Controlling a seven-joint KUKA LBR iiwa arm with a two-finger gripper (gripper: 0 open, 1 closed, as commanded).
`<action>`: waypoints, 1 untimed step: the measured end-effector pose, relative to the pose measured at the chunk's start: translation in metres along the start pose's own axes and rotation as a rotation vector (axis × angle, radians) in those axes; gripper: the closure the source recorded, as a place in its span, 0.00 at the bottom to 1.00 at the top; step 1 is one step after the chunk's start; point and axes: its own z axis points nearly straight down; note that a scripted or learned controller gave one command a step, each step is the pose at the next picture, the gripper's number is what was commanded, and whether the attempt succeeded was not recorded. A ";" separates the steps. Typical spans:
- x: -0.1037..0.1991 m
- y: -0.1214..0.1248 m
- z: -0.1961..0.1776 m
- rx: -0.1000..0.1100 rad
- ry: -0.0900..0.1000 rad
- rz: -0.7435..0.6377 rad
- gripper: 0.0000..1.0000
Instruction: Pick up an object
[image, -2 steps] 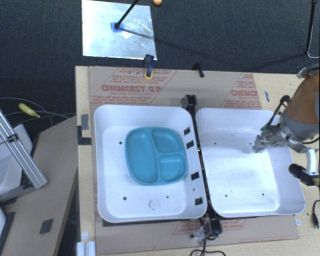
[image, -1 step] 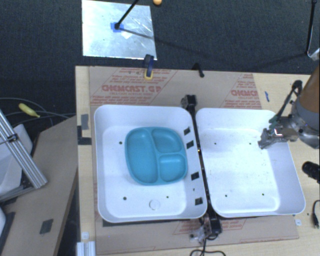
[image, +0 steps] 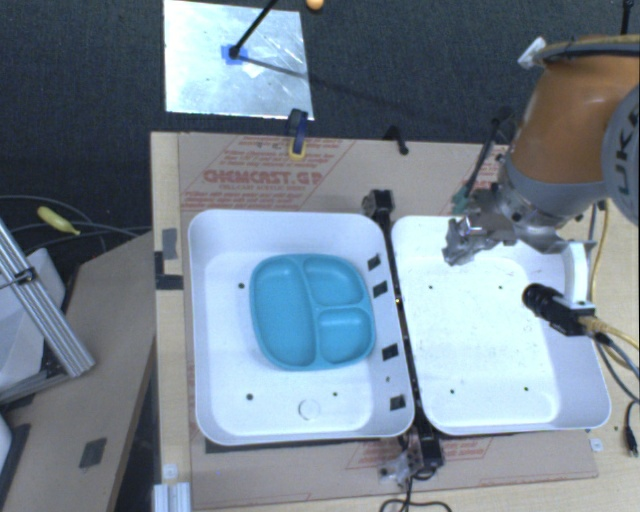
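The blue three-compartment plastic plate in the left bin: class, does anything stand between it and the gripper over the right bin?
Only the bins' adjoining raised walls, with black clips, run between them. The gripper sits above the right white bin; the blue three-compartment plastic plate lies uncovered in the left white bin.

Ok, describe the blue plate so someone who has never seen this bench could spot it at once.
Two shallow white bins sit side by side on the bench; look in the left bin, the one away from the arm. The blue plate lies flat near its middle. It is light blue, rounded, and split into three compartments, and it is the only coloured thing in either bin.
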 end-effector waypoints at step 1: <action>0.153 -0.025 -0.032 0.004 0.003 -0.003 1.00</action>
